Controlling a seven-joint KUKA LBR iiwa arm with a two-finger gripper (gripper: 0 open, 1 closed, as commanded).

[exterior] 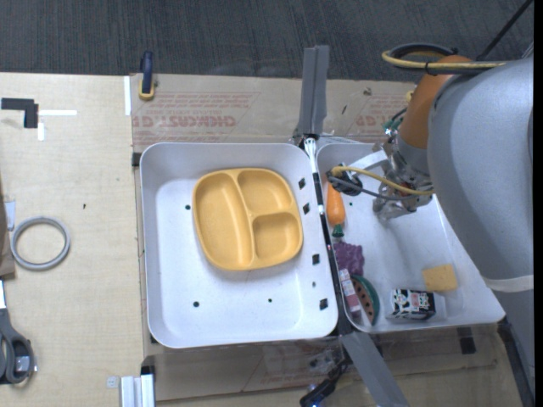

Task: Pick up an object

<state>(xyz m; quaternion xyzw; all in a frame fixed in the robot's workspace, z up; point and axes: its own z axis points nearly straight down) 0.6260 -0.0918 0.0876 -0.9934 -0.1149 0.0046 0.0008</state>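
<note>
While the left bin (174, 299) holds a yellow plate (248, 219), right bin (405, 257) holds carrot (336, 207); tool (393, 203) state unclear.

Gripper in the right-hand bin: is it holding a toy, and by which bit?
No toy is seen in the gripper; it sits over the bare bin floor, apart from the carrot.

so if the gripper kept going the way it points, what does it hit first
Probably the bare floor of the right bin: the gripper seems to point down, beside the carrot. Depth is unclear.
</note>
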